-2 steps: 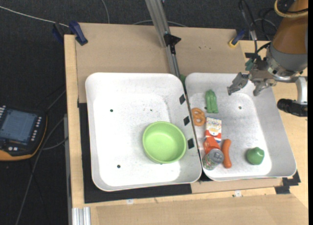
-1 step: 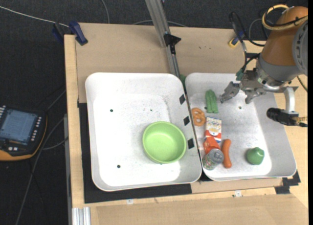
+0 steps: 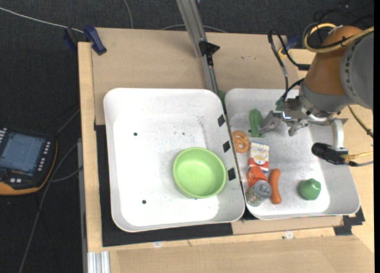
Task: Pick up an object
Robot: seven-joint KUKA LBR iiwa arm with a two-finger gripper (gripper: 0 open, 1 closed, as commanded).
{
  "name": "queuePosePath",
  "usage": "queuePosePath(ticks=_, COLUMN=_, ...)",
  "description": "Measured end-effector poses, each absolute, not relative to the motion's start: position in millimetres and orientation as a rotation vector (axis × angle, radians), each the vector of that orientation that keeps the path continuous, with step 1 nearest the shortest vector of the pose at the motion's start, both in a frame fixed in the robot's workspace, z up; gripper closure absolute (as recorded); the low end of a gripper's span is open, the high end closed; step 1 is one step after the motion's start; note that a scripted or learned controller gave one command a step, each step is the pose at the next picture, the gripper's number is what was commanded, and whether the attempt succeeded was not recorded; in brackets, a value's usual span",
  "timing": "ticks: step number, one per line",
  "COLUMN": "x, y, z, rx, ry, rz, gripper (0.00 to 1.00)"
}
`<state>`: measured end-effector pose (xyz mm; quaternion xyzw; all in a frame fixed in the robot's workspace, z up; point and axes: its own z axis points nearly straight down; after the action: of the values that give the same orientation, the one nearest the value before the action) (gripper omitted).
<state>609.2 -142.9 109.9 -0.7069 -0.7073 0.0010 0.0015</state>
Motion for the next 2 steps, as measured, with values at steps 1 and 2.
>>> queuePosePath(ticks=1, x=609.7, y=-142.7, z=96.1, rx=-2.222, ry=-2.222, rz=-0.001, gripper=0.0)
queuePosePath(ticks=2, x=610.8, y=-142.4, z=108.1, rx=-2.223, ry=-2.225, rz=-0.005, gripper=1.0)
